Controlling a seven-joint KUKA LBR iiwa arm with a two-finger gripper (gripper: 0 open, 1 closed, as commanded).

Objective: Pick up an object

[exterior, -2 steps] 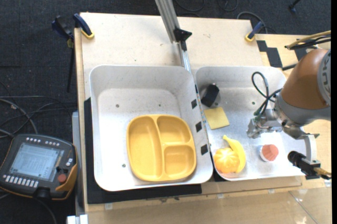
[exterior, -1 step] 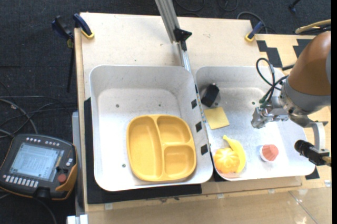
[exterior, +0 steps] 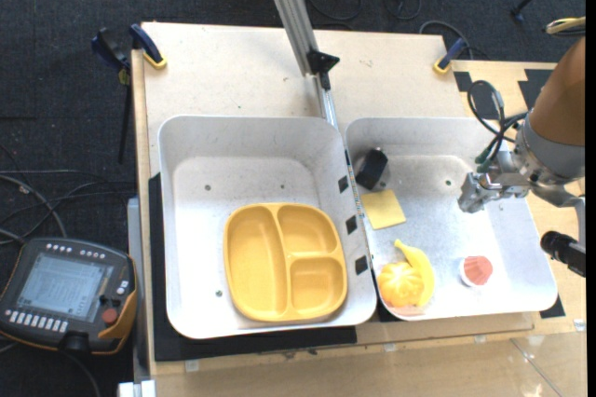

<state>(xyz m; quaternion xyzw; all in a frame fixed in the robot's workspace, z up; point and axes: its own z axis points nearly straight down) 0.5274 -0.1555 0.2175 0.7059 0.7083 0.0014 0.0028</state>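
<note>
In the right bin [exterior: 521, 293] lie a black block [exterior: 372, 168] at the far left, a flat yellow square [exterior: 384, 209] below it, a yellow banana with an orange [exterior: 408, 279] at the near left corner, and a small red-and-white round piece [exterior: 477, 270] near the front. My gripper [exterior: 473, 198] hangs over the right part of this bin, above and behind the red round piece, well right of the yellow square. Nothing shows between its tips.
The left bin [exterior: 186, 199] holds a yellow divided plate [exterior: 284, 260]. A metal pole [exterior: 293, 4] slants up from between the bins. Yellow-tipped clamps [exterior: 144, 46] grip the bench's back corners. A teach pendant [exterior: 65, 293] lies on the floor at the left.
</note>
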